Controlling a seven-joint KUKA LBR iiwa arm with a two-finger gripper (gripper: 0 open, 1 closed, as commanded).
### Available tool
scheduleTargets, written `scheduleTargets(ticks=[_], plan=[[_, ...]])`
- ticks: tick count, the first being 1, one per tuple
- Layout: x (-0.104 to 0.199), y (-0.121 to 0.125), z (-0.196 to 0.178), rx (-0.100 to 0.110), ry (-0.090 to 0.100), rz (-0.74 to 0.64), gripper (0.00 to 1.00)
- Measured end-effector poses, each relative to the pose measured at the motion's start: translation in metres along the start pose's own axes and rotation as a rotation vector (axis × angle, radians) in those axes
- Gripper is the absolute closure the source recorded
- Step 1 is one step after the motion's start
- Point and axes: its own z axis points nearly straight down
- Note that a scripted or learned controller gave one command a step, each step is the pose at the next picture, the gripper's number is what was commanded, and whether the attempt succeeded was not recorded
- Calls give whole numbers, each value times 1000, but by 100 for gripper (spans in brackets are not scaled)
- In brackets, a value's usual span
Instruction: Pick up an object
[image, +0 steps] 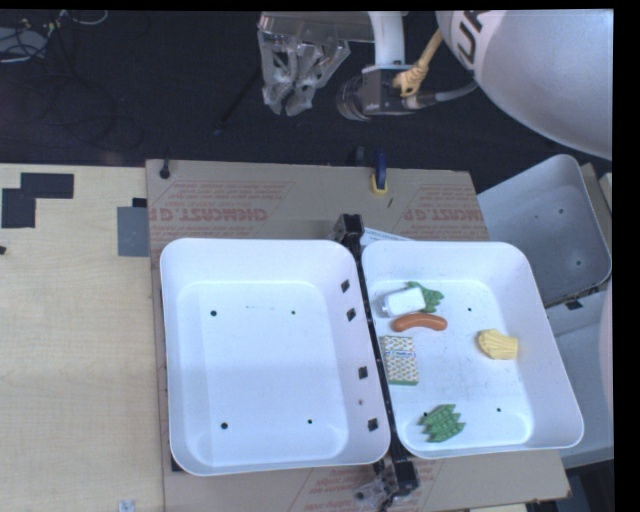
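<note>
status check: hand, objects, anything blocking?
Hand raised behind the bins, carrying nothing. Hot dog, yellow piece and others lie in right bin. Nothing blocking.

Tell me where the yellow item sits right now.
In the camera view, the yellow item lies in the right bin, near its right wall, to the right of the toy sausage.

One fixed camera looks down at a slant from the near side, fairly high, taking in both white bins (455, 445) and bench (70, 350)

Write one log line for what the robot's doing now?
gripper: raised behind bins | right bin: hot dog, yellow piece, three more items | grasp: none seen
</note>
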Motion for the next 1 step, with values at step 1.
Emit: scheduleTargets(ticks=[1], plan=[[2, -1, -9, 3, -1, -6, 100]])
